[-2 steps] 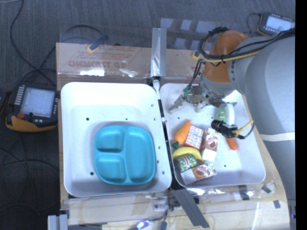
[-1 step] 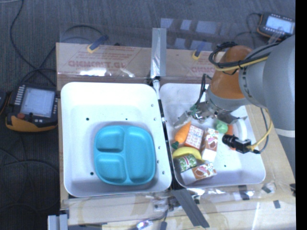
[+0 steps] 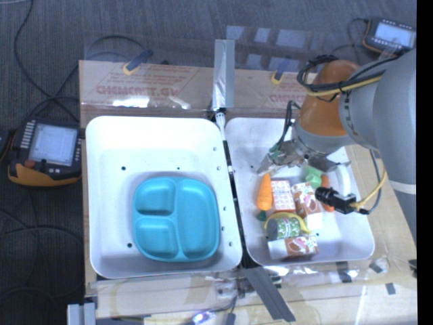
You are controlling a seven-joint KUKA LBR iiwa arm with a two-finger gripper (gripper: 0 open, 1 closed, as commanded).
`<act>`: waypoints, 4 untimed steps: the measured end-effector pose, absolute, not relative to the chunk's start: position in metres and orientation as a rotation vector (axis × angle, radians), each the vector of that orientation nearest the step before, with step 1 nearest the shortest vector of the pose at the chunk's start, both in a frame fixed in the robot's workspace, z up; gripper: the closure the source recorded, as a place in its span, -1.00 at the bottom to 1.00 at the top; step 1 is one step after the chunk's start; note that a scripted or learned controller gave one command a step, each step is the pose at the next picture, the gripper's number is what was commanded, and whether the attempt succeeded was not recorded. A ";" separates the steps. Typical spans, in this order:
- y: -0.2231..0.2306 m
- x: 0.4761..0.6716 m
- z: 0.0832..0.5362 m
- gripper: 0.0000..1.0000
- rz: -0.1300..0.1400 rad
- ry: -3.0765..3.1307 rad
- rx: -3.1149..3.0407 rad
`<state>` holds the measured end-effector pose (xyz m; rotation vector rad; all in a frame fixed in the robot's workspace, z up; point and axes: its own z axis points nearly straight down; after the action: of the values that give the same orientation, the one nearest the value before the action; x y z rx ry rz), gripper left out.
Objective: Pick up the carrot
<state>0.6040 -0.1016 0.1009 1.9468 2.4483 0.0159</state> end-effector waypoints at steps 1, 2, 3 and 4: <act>-0.054 0.657 0.244 1.00 -0.005 2.274 2.164; -0.055 0.657 0.243 -1.00 -0.007 2.273 2.165; -0.072 0.583 0.183 -1.00 -0.005 2.407 2.023; -0.101 0.556 0.102 -1.00 0.008 2.400 2.015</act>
<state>0.5563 -0.1011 0.1021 2.0150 2.4003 0.0076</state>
